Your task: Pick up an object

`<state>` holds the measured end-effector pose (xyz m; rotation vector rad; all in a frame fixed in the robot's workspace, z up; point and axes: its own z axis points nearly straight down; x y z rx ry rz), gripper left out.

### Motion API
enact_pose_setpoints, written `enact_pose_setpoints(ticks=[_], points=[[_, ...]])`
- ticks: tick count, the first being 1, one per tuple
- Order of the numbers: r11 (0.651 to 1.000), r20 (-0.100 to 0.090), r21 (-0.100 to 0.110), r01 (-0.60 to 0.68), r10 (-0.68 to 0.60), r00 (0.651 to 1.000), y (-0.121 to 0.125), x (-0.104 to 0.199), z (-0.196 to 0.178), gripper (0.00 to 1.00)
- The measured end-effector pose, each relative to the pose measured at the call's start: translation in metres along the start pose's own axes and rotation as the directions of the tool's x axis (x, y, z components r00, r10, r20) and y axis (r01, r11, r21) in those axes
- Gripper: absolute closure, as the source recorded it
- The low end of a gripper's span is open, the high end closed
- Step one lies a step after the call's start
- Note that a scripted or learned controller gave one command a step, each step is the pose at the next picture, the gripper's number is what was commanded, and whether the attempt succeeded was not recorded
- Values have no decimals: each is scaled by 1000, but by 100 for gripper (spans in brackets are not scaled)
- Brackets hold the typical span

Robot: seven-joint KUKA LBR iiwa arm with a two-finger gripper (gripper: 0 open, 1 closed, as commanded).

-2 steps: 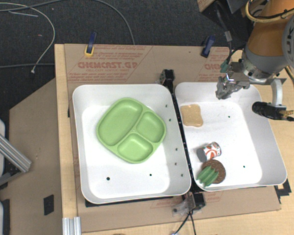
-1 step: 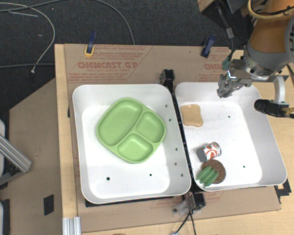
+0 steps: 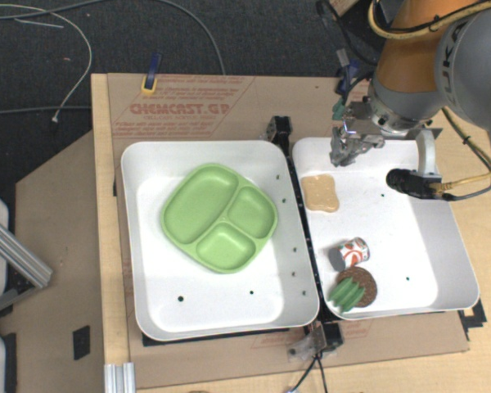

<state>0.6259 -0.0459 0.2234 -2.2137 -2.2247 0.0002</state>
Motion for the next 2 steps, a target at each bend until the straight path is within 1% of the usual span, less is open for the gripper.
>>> enact_pose_setpoints(ticks=[2], points=[[1000,-1,1,2,-2,1000,-11,109,16,100]])
